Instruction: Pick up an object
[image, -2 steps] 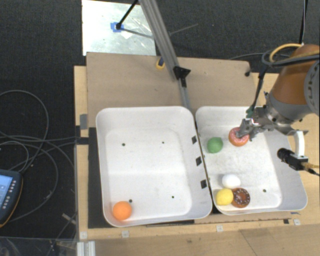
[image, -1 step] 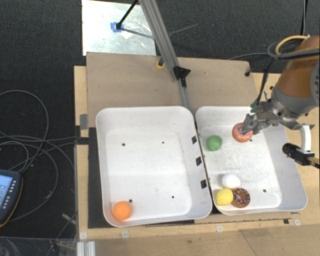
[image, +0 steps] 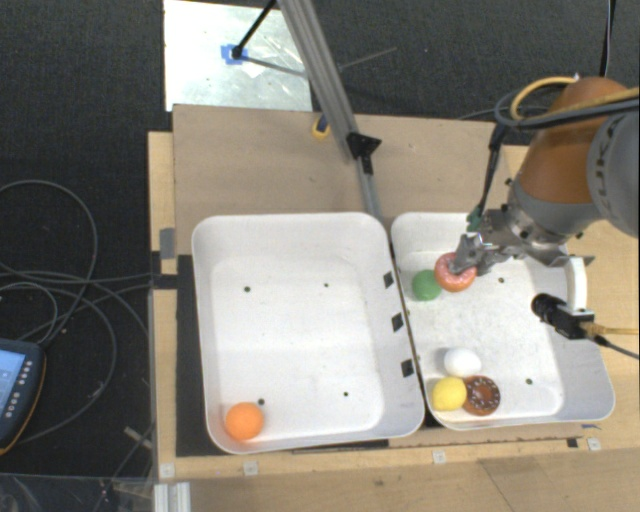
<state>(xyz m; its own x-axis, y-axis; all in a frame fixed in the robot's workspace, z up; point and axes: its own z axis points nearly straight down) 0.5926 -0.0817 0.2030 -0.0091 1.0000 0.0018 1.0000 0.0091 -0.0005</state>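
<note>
End effector (image: 466, 262) over pink donut (image: 456, 274), no legible writing, grip unclear

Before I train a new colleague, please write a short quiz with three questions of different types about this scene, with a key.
1. True or false: the orange ball lies in the left bin.
2. Which object lies beside the green ball? A) white ball B) pink ring C) brown donut
3. Fill in: the gripper is over the ____ bin.

Key: 1 true. 2 B, the pink ring. 3 right; that bin also contains a white ball, a yellow ball and a brown donut.
</note>
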